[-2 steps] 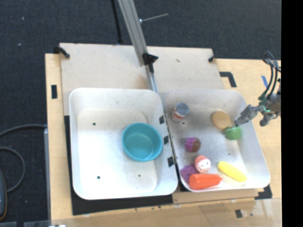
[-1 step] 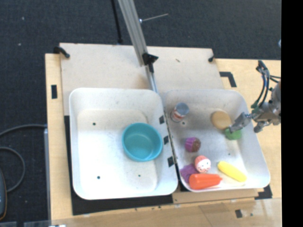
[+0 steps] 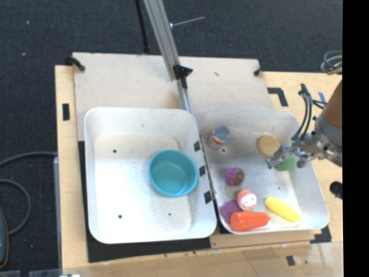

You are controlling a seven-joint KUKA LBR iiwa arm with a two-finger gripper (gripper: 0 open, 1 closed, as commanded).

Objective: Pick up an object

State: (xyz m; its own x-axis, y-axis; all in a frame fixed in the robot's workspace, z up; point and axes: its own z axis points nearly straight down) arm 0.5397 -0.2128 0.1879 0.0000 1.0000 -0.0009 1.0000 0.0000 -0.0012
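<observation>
My gripper (image 3: 286,159) hangs over the right side of the right bin (image 3: 316,198), coming in from the right edge of the view. Its two grey fingers (image 3: 272,160) stand apart, so it is open. A small green object (image 3: 285,165) lies between and below them, and I cannot tell whether they touch it. A tan round object (image 3: 267,145) sits just up and left of the gripper. Further left are a small can (image 3: 219,136) and a purple piece (image 3: 233,176).
At the right bin's front lie a yellow piece (image 3: 282,208), an orange carrot-like toy (image 3: 249,220), a small red and white figure (image 3: 247,199) and a purple bit (image 3: 227,206). The left bin (image 3: 109,154) holds a blue bowl (image 3: 172,173). A metal pole (image 3: 164,33) rises behind the bins.
</observation>
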